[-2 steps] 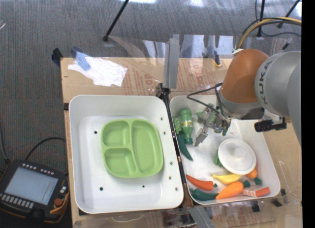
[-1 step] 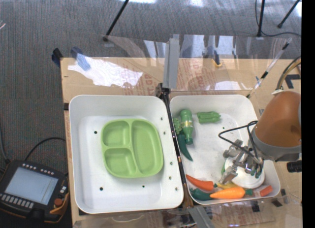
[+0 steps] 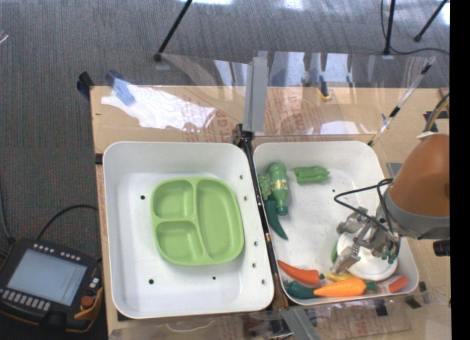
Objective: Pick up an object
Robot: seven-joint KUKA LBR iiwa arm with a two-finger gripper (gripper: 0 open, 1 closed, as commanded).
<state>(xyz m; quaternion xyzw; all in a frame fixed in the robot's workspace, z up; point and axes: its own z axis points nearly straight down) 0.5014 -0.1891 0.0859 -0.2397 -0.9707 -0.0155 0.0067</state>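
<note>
My gripper [image 3: 349,255] hangs low in the right bin [image 3: 345,152], at its front right. It is right over a white round object [image 3: 376,263], and touches or nearly touches that object's left side. Along the bin's front edge lie an orange carrot [image 3: 342,288], a red-orange carrot [image 3: 299,272] and a small orange piece [image 3: 399,284]. Farther back on the left stands a green bottle [image 3: 277,183], with a dark green chili [image 3: 277,221] below it. A green pepper-like toy [image 3: 311,175] lies at the back.
The left bin [image 3: 117,184] holds a light green divided plate [image 3: 197,221]. A crumpled white plastic sheet [image 3: 158,107] lies on the bench behind the bins. A teach pendant [image 3: 48,280] sits on the floor at the left.
</note>
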